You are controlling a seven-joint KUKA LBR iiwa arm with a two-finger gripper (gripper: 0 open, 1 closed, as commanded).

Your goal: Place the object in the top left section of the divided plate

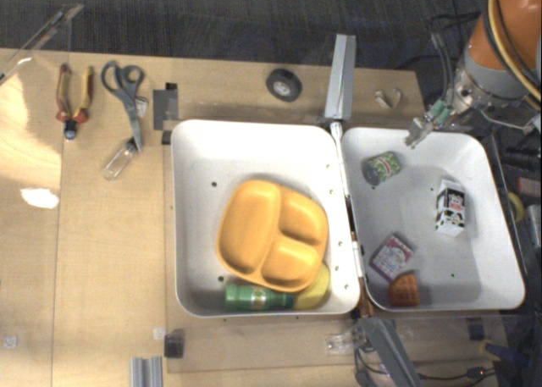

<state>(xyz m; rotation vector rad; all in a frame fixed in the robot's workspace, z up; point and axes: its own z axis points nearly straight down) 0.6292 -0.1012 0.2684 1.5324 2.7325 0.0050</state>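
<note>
Divided plate (273, 234): smooth yellow plastic, rounded, three sections, lying in left bin (195, 207). A green can (257, 296) and a yellow fruit-like piece (317, 290) sit tucked under its 6 o'clock edge. Right bin (500, 207) holds a small green can (383, 165) at 10 o'clock, white carton (450, 208) near centre, purple packet (391, 257) and brown lump (405, 290) at 7 o'clock. Hand (421, 129) at the right bin's 11 o'clock rim; cannot tell its grip. Scissors (127, 97) and pliers (72, 97) lie on the wooden table (85, 250).

The yellow divided plate (273, 233) partly covers a green bottle (257, 296) and a yellow object (316, 288) at the left bin's near edge. The arm (508, 30) is cut off by the right edge. Labels on the small carton (450, 208) are too small to read.
</note>
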